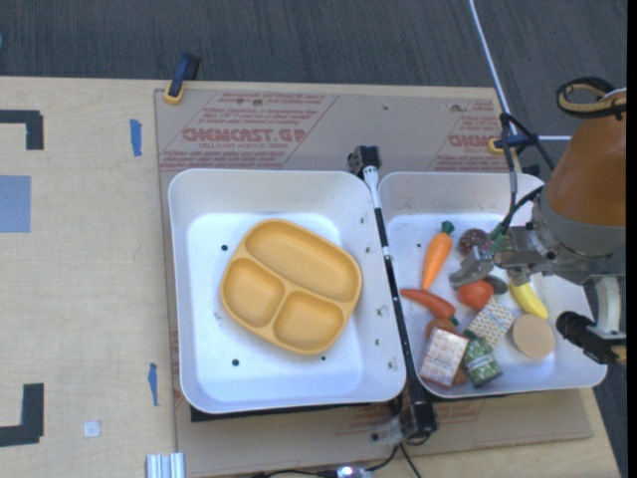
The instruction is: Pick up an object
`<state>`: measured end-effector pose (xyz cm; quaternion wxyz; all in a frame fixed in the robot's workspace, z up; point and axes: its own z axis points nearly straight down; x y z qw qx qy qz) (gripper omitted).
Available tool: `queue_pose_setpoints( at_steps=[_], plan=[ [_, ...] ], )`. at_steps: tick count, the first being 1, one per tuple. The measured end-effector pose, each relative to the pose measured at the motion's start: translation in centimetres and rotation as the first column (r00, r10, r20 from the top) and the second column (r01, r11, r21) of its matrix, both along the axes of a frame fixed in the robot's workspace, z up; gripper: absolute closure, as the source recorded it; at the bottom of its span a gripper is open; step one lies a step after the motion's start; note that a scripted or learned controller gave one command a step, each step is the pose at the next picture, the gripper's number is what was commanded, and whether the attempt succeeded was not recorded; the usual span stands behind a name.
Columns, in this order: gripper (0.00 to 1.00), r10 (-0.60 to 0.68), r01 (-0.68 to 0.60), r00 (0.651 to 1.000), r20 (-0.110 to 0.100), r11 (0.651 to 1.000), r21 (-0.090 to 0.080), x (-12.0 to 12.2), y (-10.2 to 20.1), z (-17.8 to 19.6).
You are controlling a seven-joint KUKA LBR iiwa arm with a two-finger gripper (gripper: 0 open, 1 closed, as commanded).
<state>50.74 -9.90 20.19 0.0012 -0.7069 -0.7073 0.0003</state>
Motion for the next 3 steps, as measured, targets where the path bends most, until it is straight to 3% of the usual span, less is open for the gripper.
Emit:
queue_pose_setpoints(
  at_steps=[1,2,3],
  plan=[
    [0.0,-0.001,0.001,1.0,0.018,1.0,-0.007,-2.4,-0.1,-11.3],
    [1.0,-0.002,0.002,1.0,0.025,1.0,-0.01,-2.2,-0.2,-10.2],
    [1.0,0.001,-0.001,1.0,0.004,1.0,-0.001,-2.7,6.7,-1.7]
  ],
)
